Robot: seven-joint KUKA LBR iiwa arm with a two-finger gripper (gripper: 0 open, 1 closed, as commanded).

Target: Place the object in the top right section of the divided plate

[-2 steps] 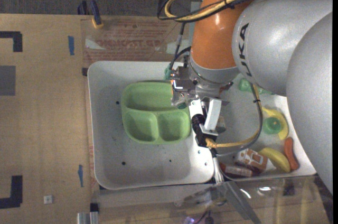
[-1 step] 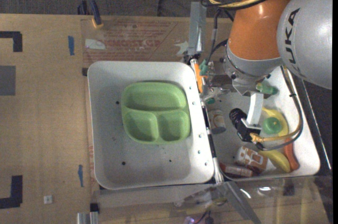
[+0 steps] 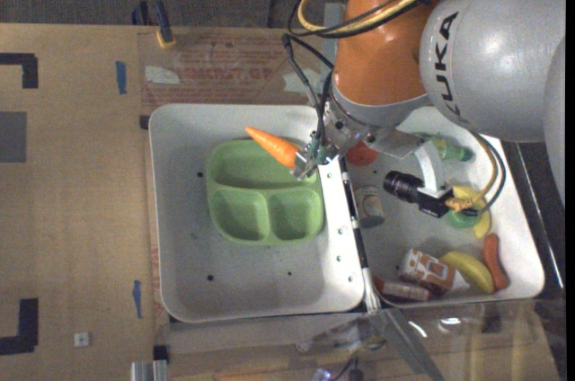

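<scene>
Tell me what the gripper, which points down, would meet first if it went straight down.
Probably the green divided plastic plate, near its right rim. The gripper holds the orange toy carrot just above it; depth is unclear.

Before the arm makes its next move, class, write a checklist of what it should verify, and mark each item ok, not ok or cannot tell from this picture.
1. Carrot is between the claw's fingers: ok; its thick end sits at the fingertips.
2. Green divided plate lies flat in the left bin: ok.
3. Carrot is over the plate's top right area: ok, it hangs over the upper rim near the right corner.
4. Carrot already rests in the section: cannot tell; height above the plate is unclear.
5. The plate's sections hold nothing that blocks the drop: ok.
6. Right bin's items, like the banana, stay apart from the plate: ok.
</scene>
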